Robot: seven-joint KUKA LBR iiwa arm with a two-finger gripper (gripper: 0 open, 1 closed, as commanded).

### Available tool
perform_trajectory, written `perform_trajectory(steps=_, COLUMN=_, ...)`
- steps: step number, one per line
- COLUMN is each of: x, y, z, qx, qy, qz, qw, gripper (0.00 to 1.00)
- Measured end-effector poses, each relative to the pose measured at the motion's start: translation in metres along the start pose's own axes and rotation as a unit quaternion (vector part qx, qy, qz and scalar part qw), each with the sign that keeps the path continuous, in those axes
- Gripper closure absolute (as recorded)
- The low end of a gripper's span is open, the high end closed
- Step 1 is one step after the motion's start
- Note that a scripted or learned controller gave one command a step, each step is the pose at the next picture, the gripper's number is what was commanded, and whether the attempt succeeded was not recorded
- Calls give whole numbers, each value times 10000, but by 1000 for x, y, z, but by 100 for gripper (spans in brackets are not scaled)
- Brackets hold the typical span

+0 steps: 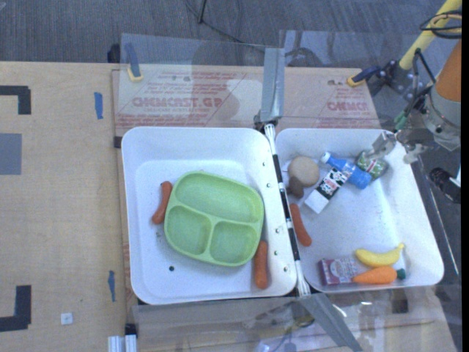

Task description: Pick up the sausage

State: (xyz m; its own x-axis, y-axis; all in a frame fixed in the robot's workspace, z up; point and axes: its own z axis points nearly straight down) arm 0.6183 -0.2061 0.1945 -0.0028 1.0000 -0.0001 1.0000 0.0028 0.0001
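While two white bins sit side by side on the bench, the left bin [139, 160] holds a green divided plate [214, 218]. One sausage [161, 202] lies just left of the plate, another [261, 264] by its lower right corner, a third [299, 224] in the right bin [418, 226]. At the right bin's top right corner, the gripper [384, 144] hovers, fingers parted and holding nothing.

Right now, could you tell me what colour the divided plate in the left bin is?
Light green; the divided plate shows best in the camera view.
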Motion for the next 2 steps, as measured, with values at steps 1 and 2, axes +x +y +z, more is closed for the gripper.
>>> perform_trajectory(steps=1, x=-16, y=-37, z=61, qx=3, qy=6, qz=-212, qw=9998, gripper=0)
perform_trajectory(steps=2, x=-4, y=-32, z=108, qx=-14, qy=83, qz=-210, qw=9997, gripper=0)
